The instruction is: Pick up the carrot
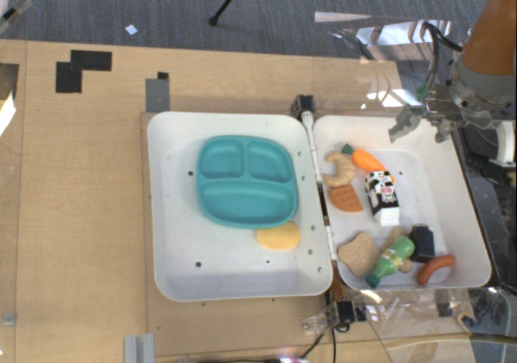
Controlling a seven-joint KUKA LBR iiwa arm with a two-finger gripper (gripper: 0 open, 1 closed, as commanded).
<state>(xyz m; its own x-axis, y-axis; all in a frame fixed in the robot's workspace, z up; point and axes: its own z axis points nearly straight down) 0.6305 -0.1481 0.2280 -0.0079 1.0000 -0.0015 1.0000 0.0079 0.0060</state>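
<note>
The carrot (367, 160), orange with a small green top, lies in the back part of the right bin (452, 183), pointing toward the bin's left wall. My gripper (420, 128) hangs over the bin's back edge, up and to the right of the carrot and well apart from it. Its two fingers (399, 129) are spread wide, so it is open with nothing between them.
A tan croissant (339, 169) touches the carrot's left side; an orange slice (347, 200) and a cow-print carton (381, 193) lie just in front. Bread (358, 252), a green bottle (390, 260), a black block (422, 238) and a sausage (436, 269) fill the front. The left bin holds a teal plate (246, 179) and a yellow disc (279, 236).
</note>
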